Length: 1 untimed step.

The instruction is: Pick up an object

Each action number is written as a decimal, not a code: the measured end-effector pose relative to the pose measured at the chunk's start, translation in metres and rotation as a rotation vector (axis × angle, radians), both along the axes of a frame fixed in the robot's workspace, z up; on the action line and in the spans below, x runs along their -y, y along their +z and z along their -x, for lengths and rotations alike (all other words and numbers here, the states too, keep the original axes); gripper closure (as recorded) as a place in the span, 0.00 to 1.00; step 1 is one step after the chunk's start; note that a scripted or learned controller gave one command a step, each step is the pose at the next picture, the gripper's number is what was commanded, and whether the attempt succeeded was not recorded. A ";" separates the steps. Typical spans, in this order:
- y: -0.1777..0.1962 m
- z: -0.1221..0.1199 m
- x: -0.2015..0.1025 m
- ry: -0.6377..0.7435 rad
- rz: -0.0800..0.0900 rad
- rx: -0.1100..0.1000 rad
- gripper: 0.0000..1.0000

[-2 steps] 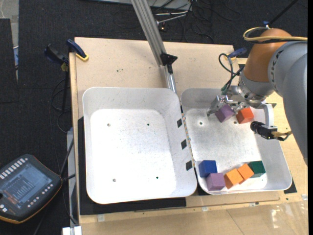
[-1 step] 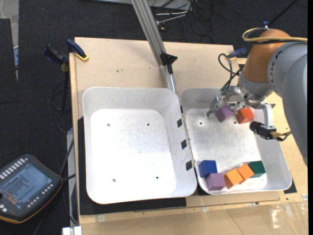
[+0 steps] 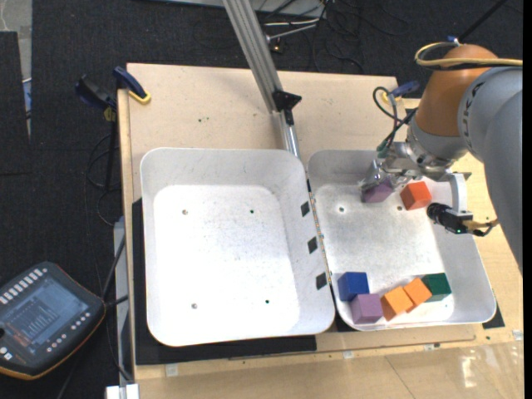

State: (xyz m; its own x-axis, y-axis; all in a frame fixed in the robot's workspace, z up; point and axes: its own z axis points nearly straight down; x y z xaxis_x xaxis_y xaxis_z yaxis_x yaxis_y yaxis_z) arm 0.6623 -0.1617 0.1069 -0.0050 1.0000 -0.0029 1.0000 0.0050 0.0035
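My gripper (image 3: pixel 384 178) hangs over the far part of the right bin (image 3: pixel 391 248), with the arm coming in from the right. A dull purple block (image 3: pixel 376 193) lies tilted directly under the gripper's tip, touching or nearly touching it. Whether the block is held cannot be made out. An orange block (image 3: pixel 415 194) sits just to the right of the purple one, beneath the wrist.
Along the right bin's near edge lie a blue block (image 3: pixel 352 285), a purple block (image 3: pixel 367 307), an orange block (image 3: pixel 399 299) and a green block (image 3: pixel 435 286). The left bin (image 3: pixel 150 173) stands alongside. A metal pole (image 3: pixel 258 48) slants down between the bins.
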 end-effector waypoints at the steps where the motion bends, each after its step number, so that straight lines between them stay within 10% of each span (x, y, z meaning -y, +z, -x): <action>1: 0.064 -0.005 0.001 -0.002 -0.001 0.004 1.00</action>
